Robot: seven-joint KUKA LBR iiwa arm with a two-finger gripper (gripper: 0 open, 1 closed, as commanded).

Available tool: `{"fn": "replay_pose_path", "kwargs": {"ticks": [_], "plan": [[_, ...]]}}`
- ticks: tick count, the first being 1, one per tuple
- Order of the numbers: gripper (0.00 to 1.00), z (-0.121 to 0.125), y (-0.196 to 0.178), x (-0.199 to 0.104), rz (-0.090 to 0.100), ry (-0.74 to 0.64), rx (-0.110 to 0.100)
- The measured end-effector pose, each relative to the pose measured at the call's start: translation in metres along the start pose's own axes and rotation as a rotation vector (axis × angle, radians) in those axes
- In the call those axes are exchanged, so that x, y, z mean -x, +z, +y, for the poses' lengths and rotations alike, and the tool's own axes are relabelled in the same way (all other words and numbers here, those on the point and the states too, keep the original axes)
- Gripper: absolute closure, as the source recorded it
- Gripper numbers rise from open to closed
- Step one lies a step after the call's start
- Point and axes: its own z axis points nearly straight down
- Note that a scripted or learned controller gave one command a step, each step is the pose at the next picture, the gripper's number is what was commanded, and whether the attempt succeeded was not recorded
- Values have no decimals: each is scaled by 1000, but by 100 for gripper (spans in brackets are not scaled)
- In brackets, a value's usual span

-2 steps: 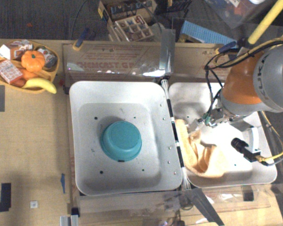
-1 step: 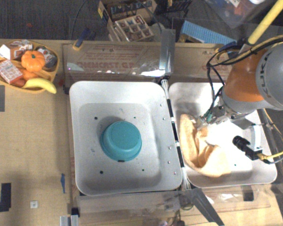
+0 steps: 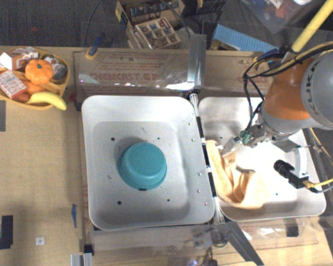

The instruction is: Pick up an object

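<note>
Landmark: the right bin (image 3: 316,206). A yellow-orange cloth (image 3: 237,182) lies crumpled in this bin's left half, against the wall it shares with the left bin (image 3: 100,204). The gripper (image 3: 237,143) sits low over the right bin — just above the cloth's upper edge, near the bin's centre-left; whether it is open, closed or gripping anything cannot be made out. The arm (image 3: 299,96) with its orange band crosses the right bin's upper right corner. A teal bowl (image 3: 143,165), upside down, rests mid-floor in the left bin — well apart from the gripper.
</note>
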Motion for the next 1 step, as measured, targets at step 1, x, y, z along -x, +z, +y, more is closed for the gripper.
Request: {"fn": "replay_pose_path", "kwargs": {"ticks": [1], "plan": [[100,0,-11,2,-3,2,4]]}}
